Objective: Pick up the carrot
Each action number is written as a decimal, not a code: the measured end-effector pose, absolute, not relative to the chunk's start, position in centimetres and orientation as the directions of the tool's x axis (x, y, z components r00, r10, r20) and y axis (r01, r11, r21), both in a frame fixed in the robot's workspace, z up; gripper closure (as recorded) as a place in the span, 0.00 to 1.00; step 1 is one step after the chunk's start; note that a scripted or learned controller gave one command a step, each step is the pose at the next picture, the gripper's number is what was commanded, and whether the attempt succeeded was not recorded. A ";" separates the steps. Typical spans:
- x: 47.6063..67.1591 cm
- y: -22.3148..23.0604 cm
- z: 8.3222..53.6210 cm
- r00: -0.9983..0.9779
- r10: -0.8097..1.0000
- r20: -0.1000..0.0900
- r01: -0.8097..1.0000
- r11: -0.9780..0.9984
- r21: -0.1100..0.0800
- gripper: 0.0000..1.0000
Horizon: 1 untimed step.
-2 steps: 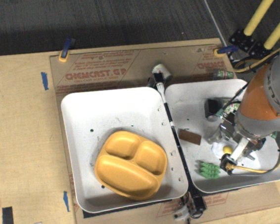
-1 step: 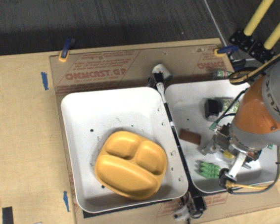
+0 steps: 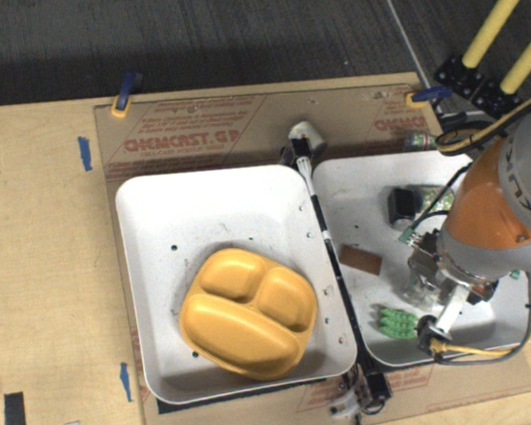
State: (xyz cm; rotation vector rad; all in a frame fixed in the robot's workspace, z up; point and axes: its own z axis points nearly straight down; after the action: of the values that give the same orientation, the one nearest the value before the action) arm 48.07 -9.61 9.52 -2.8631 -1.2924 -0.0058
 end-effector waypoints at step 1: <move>48.0 -10.1 23.5 0.829 0.559 0.000 0.559 -0.829 -0.001 1.00</move>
State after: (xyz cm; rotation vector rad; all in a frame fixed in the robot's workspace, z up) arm 47.96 -10.07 23.46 -3.0034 -0.9184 0.0005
